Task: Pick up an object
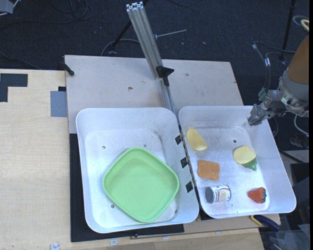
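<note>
the right white bin (281,189) holds five small things, well apart: a smooth pale yellow wedge-shaped piece (196,139) near the divider, a matte orange squarish block (208,169), a yellow rounded piece with a green edge (245,155), a small tin can on its side (218,194), and a glossy red strawberry-shaped toy (257,195). the grey metal gripper (255,117) sits over that bin's far right rim, nothing visibly held; how far its jaws stand apart cannot be told. the left white bin (88,134) carries a light green rounded-square plastic plate (141,184).
</note>
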Available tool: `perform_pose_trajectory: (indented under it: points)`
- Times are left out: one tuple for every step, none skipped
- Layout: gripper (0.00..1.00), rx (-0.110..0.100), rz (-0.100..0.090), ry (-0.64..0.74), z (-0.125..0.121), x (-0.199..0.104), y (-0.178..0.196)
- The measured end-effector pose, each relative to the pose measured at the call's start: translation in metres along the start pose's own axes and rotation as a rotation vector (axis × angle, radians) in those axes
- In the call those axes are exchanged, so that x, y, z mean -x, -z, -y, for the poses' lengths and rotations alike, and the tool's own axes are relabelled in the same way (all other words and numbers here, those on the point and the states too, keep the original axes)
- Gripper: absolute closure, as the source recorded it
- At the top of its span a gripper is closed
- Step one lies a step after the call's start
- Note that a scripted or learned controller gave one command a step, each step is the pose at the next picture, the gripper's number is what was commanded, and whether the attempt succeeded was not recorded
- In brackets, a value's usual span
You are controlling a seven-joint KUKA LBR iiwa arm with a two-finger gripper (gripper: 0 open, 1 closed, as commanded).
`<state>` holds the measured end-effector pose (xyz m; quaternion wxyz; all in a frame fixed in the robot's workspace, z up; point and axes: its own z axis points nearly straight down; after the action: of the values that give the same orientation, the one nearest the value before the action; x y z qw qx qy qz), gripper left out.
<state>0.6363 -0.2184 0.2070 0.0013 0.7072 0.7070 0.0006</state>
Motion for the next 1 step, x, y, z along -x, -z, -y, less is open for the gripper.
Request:
perform_pose_trajectory:
  points:
    - [1.0,0.001,0.0,0.0,-0.0007,0.0006,0.0525]
